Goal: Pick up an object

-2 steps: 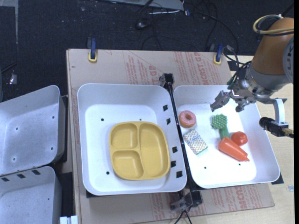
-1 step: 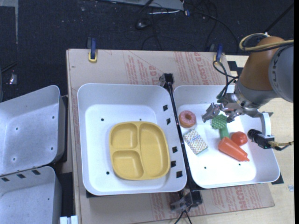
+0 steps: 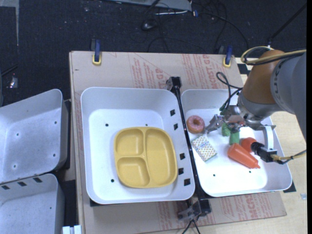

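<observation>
Green block (image 3: 233,134) was the thing nearest our gripper (image 3: 225,125), lying in the right-hand bin (image 3: 243,186) just under the wrist, partly covered by it. We could not tell from this slanted view how the tool stood, because the wrist hid its tip. We judged that nothing had yet been lifted, though with the poor sight of the tip that was only a fair guess.

Moving outward, the orange carrot (image 3: 243,155) lay just beside the block, toward the near right corner, with a red piece (image 3: 248,142) touching its upper end. To the left sat the pink doughnut (image 3: 195,124), close to the divider between the bins, and below it the small patterned packet (image 3: 204,148), tilted on the bin floor. The left-hand bin (image 3: 92,130) held the yellow compartment tray (image 3: 145,156), well apart from the arm.

We took the green block for a light, stiff toy piece, likely smooth plastic and a little slippery. We thought it best gripped across its narrow sides, near the middle, straight from above. The carrot crowding it on one side could be nudged or caught along with it.
</observation>
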Controlling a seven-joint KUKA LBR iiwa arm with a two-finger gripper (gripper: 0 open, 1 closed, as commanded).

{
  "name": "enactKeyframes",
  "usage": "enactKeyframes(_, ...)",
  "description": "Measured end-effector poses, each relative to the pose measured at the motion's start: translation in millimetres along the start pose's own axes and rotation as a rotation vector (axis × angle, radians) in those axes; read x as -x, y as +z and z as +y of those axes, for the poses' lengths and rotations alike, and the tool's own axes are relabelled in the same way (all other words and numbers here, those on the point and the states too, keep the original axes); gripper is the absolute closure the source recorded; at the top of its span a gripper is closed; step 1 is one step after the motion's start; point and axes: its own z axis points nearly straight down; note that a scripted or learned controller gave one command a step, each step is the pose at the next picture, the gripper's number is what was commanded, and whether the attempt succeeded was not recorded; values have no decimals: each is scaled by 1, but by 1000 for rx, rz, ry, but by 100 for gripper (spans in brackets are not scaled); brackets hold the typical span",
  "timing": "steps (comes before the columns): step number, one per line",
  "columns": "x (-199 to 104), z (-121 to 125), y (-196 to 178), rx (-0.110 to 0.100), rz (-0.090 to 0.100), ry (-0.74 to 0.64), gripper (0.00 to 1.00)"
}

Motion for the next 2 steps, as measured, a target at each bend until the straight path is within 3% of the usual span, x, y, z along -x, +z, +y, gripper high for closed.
enactKeyframes(1, 0, 0, -12, 2, 1, 0, 100)
enactKeyframes(2, -2, -5, -73, 5, 0, -1, 100)
